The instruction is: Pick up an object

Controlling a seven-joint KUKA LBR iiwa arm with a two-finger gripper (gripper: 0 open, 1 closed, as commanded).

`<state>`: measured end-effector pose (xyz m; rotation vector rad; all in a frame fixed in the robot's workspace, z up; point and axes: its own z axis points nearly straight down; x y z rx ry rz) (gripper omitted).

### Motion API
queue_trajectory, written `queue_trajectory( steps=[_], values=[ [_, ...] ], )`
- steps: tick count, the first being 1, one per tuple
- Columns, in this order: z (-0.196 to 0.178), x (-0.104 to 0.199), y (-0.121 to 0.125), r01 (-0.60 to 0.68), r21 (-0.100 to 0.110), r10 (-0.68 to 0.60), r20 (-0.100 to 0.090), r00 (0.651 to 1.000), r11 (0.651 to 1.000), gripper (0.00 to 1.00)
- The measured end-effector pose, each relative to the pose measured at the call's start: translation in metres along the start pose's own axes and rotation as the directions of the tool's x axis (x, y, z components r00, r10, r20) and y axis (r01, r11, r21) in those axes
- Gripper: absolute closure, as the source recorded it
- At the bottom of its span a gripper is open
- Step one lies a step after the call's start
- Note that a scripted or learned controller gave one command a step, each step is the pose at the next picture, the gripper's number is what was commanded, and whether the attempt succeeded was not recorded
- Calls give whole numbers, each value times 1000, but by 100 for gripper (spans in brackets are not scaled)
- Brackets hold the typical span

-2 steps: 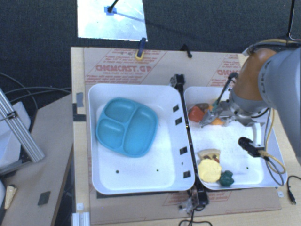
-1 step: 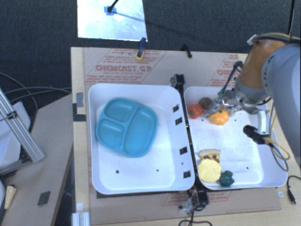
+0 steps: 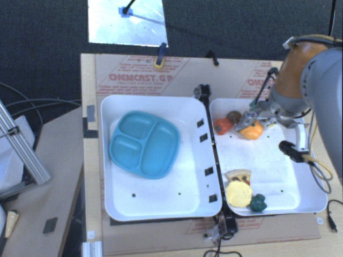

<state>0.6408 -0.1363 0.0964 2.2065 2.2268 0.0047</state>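
1. The orange toy (image 3: 252, 131) sits near the top of the right bin (image 3: 278, 170), close to the bin's back wall.
2. The gripper (image 3: 247, 120) is right on top of the orange toy and touches it. I cannot tell if it is open or closed, or if it has the toy.
3. A small brown thing (image 3: 233, 115) lies just beside the gripper, to its left.
4. A red toy (image 3: 222, 125) lies next to the brown thing, near the wall between the two bins.
5. At the bottom of the right bin, well apart from the orange toy, are a yellow round toy (image 3: 239, 194), a slice of toy food (image 3: 239, 175) touching its top, and a green toy (image 3: 258, 203) beside it.
6. The grey arm (image 3: 321, 84) with its orange band (image 3: 299, 68) reaches in from the right.
7. The left bin (image 3: 161, 197) holds a blue tray (image 3: 144, 144) with three parts.
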Motion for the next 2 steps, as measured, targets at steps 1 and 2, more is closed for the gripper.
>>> queue_trajectory(
  steps=[1, 2],
  values=[
    [-94, 78, -25, 1, 0, -1, -4, 1000, 1000, 100],
    [-102, 173, -95, 4, 10, -4, -8, 1000, 1000, 100]
  ],
)
